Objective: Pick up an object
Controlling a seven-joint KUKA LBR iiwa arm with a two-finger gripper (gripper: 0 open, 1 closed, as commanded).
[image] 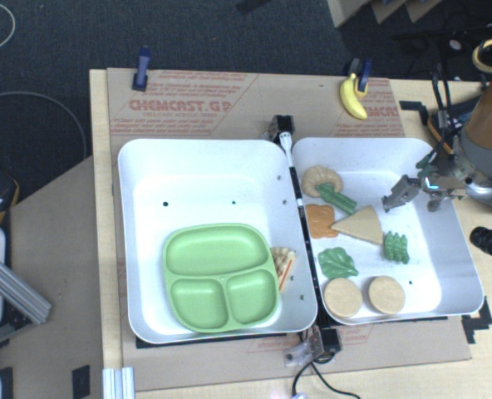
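My gripper (pixel 414 198) hangs over the right bin (pixel 445 289) near its right wall, open, with nothing between its fingers. To its left lie a tan cheese wedge (pixel 361 225), a green bean pod (pixel 337 198), a bread roll (pixel 318 177) and an orange slab (pixel 319 220). A small green vegetable piece (pixel 396 246) sits just below the gripper. A green leaf (pixel 337 262) and two round biscuits (pixel 343 296) (pixel 386 293) lie toward the front of the bin.
The left bin (pixel 146 189) holds a green divided plate (pixel 221 274) and a small bundle of fries (pixel 283 264) by its right wall. A yellow banana (pixel 354 98) lies on the bench behind the right bin. Cables and gear crowd the right side.
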